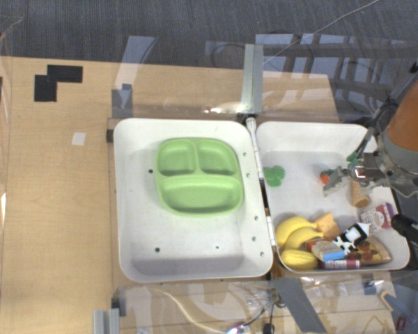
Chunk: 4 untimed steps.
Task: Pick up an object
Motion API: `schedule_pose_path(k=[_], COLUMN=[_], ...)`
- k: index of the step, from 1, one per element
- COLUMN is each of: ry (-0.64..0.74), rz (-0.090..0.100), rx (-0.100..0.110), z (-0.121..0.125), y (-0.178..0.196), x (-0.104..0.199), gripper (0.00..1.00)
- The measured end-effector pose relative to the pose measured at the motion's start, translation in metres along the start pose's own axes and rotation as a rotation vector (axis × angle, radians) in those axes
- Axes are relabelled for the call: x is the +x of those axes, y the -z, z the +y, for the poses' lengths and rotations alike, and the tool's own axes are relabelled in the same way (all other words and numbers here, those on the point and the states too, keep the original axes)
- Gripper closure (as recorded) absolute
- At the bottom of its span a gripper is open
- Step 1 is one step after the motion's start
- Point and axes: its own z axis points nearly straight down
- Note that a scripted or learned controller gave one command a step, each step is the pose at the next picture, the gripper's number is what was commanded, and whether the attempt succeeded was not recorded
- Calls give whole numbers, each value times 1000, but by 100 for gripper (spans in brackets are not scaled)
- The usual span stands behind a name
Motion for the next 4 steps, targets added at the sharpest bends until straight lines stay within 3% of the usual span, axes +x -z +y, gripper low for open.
schedule_pose_path(k=[1, 2, 3, 4], ry=[-65, -82, -29, 14], rz=[-2, -1, -3, 2], rx=[-5, -8, -9, -12], z=[70, 114, 74, 36], y=[-93, -110, -109, -108], x=[-56, -19, -49, -53], gripper=[0, 0, 0, 0])
